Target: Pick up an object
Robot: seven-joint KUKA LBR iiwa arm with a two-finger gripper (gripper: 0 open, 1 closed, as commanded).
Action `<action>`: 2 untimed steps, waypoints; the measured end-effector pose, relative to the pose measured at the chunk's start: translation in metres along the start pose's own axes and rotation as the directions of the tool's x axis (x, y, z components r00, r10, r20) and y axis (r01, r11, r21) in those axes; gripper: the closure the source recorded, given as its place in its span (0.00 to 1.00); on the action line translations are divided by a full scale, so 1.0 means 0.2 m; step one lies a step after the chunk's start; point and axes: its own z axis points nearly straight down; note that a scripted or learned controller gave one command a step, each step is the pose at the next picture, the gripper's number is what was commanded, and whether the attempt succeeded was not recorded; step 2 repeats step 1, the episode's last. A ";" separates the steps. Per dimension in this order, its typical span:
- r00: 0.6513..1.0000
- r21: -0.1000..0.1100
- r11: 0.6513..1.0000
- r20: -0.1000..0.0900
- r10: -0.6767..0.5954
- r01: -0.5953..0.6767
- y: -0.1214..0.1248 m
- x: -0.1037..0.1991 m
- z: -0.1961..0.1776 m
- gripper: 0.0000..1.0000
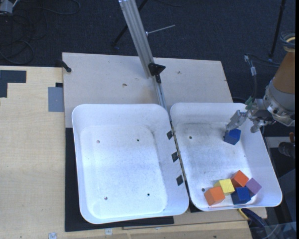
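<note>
My gripper [241,128] reaches in from the right over the upper right part of the right bin [209,114]. Its two fingers stand apart, so it is open. A blue cube [232,136] sits just below the tip of the left finger [235,119], touching or nearly touching it, and is not between the two fingers. I cannot tell whether the cube rests on the bin floor or hangs slightly above it.
Clustered in the right bin's near right corner are an orange cube [214,195], a yellow cube [226,185], a red-orange cube [240,178], a purple cube [253,186] and a second blue cube [241,195]. The left bin [89,114] lies alongside. A metal rail [139,39] slants up behind the bins.
</note>
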 end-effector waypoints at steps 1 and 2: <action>1.000 -0.013 1.000 0.005 0.004 -0.004 0.16 -0.09 0.51 0.00; 1.000 -0.013 1.000 0.005 0.004 -0.004 0.16 -0.09 0.51 0.00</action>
